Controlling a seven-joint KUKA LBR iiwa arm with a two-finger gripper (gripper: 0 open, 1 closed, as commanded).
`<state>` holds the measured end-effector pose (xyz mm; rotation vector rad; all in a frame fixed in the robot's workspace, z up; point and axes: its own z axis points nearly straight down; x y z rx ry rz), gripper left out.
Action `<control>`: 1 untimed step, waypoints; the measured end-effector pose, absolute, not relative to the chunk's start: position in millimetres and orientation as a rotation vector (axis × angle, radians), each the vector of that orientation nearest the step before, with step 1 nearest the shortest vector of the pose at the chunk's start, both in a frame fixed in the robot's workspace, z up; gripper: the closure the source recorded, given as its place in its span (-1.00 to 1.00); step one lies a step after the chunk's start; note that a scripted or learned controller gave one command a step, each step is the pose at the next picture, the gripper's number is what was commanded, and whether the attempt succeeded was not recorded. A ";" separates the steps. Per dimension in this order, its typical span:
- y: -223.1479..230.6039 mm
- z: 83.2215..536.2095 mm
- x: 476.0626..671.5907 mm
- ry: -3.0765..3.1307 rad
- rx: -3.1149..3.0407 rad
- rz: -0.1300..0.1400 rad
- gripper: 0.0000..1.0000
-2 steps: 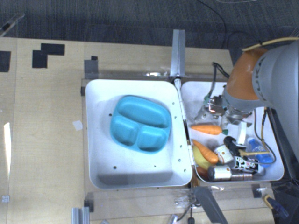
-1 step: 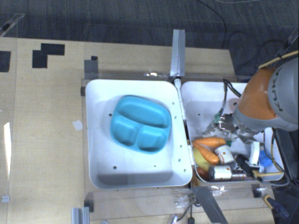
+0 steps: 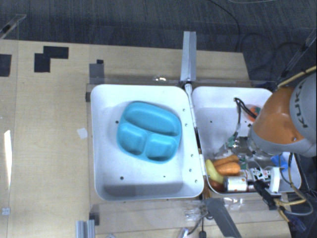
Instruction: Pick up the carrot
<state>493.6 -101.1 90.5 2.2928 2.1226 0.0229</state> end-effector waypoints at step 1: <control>-99.6 101.7 496.4 2.121 2.288 0.030 1.00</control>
